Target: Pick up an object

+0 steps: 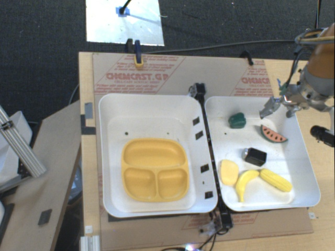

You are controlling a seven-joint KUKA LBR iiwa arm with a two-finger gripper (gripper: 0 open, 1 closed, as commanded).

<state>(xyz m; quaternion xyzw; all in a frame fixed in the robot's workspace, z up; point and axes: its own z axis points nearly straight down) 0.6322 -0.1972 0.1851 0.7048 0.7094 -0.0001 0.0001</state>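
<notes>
The right bin (301,140) holds a green pepper (237,120), a watermelon slice (274,134), a black block (255,156), a pale yellow piece (229,172), a banana (246,183) and a corn cob (276,180). My gripper (279,109) hangs over the bin's far right part, just above and behind the watermelon slice. It is open, with nothing between its fingers. The pepper lies to its left.
The left bin (112,140) carries a yellow divided plate (155,169). A black hinge strip (205,140) runs between the two bins. A blue and yellow clamp (137,53) sits on the bench's far edge, and a metal rail (21,145) lies at the far left.
</notes>
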